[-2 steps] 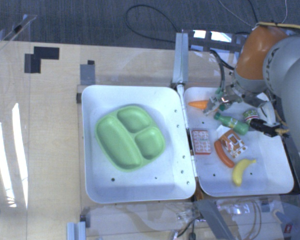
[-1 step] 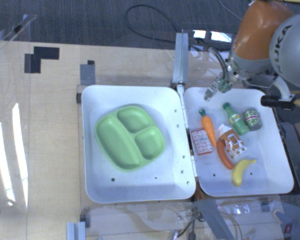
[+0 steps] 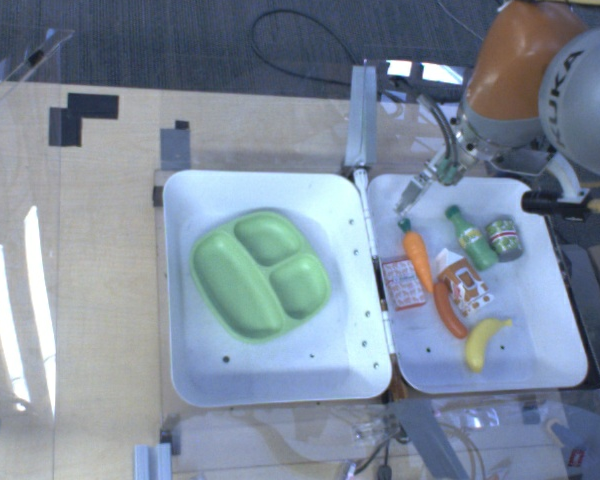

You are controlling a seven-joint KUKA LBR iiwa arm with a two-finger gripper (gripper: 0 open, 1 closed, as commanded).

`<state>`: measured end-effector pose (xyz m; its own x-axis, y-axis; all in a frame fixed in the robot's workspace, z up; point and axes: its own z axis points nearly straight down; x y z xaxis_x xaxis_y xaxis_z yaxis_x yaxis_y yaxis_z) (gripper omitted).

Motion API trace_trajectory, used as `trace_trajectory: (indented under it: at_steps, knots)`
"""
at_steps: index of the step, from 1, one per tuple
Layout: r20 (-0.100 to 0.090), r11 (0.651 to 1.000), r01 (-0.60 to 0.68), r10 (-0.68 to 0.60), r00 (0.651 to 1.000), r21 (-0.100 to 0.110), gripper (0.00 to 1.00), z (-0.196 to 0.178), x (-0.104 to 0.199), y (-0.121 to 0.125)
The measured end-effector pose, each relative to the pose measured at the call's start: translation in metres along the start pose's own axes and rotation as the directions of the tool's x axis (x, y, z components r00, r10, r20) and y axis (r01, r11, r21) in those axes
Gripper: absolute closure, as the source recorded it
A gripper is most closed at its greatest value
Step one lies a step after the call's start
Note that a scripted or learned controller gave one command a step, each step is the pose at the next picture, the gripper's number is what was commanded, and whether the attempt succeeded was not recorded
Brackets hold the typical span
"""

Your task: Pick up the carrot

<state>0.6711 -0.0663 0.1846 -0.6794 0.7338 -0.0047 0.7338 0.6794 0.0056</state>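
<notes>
Arm: grey with an orange band, it reaches in from the right over the far edge of the right bin (image 3: 570, 368).
Gripper (image 3: 408, 200): it hangs over the right bin's far-left corner, just above the carrot's leafy end; the tip is thin and blurred, so whether the jaws are released or clenched cannot be told, and nothing is seen between them.
Carrot (image 3: 417, 256): it lies in the right bin near its left edge, green end toward the far side, orange body running toward the near side.
Box (image 3: 404, 282): small, red and white, flat against the bin's left edge, touching or just beside the carrot.
Bottle (image 3: 470, 237): green, mid-bin, toward the far side.
Can (image 3: 503, 238): just right of the bottle.
Carton (image 3: 464, 284): orange and white, at mid-bin.
Sausage (image 3: 446, 311): red, beside the carton.
Banana (image 3: 483, 339): near the bin's near edge.
Left bin (image 3: 200, 368): it holds a green divided plate (image 3: 260, 274) at its middle.
</notes>
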Motion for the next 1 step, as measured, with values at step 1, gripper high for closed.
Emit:
trace_trajectory:
  at_steps: [1]
  knots:
    - [0.011,0.989,0.149,-0.149,0.989,-0.006,0.0,0.0831,0.0067,-0.0611]
